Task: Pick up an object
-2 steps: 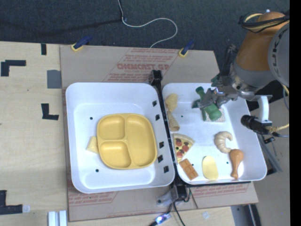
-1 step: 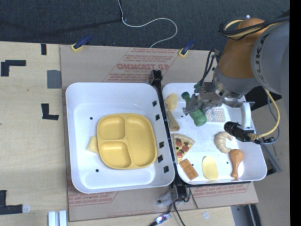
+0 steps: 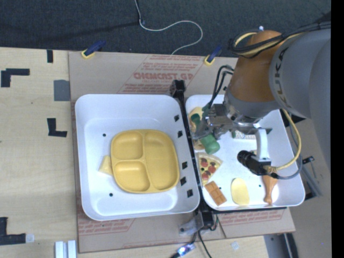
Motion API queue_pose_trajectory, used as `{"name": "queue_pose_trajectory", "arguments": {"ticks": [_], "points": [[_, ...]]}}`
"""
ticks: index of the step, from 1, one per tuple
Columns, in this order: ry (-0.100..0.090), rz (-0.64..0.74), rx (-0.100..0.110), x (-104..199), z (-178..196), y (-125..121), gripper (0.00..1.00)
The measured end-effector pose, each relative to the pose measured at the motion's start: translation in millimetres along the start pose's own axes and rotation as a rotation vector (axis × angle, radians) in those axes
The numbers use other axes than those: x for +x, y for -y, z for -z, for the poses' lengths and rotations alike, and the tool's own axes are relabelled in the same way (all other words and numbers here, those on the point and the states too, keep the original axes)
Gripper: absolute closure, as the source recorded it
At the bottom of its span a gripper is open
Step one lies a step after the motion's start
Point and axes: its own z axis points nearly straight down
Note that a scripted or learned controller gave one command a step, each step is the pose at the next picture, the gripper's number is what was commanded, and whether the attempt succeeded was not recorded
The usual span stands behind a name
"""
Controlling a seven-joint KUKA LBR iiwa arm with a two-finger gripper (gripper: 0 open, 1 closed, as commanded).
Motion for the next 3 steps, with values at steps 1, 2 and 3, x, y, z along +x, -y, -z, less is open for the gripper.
{"name": "queue_pose_trajectory", "arguments": {"ticks": [1, 2, 3], "points": [[0.0, 0.0, 0.001, 55, -3, 23, 1.0], [0.0, 0.001, 0.0, 105, -1, 32, 1.0], [0.001, -0.004, -0.003, 101, 20, 33, 1.0]]}}
